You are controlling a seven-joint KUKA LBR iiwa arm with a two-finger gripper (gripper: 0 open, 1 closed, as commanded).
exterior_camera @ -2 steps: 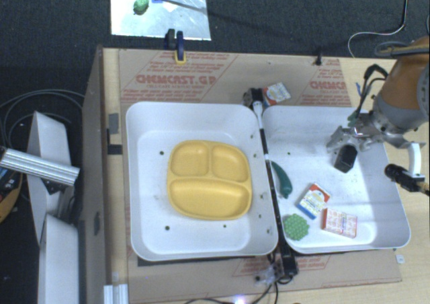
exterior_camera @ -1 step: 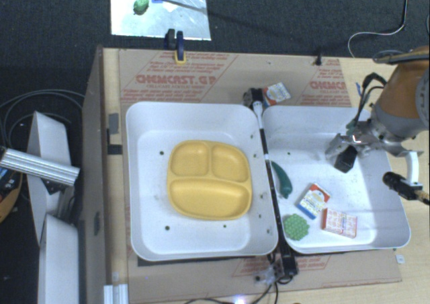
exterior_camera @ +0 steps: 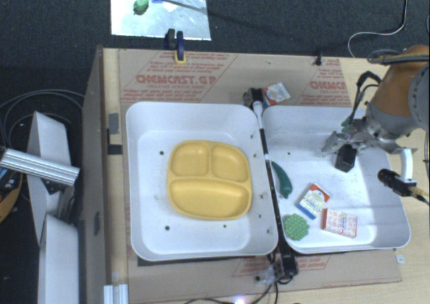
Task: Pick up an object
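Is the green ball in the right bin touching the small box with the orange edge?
Apart. The camera view shows a strip of white bin floor between the green ball and the small box, which lies up and to its right.

Dark grey carpet floor point(exterior_camera: 54, 27) is surrounding the brown cardboard-covered bench point(exterior_camera: 195, 70); a shiny foil sheet point(exterior_camera: 161, 0) is lying upper left.

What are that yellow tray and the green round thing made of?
The yellow tray looks like molded plastic: smooth, faintly glossy, with three pressed compartments. The green round thing looks bumpy and matte, maybe rubber or soft plastic; too small to be sure.
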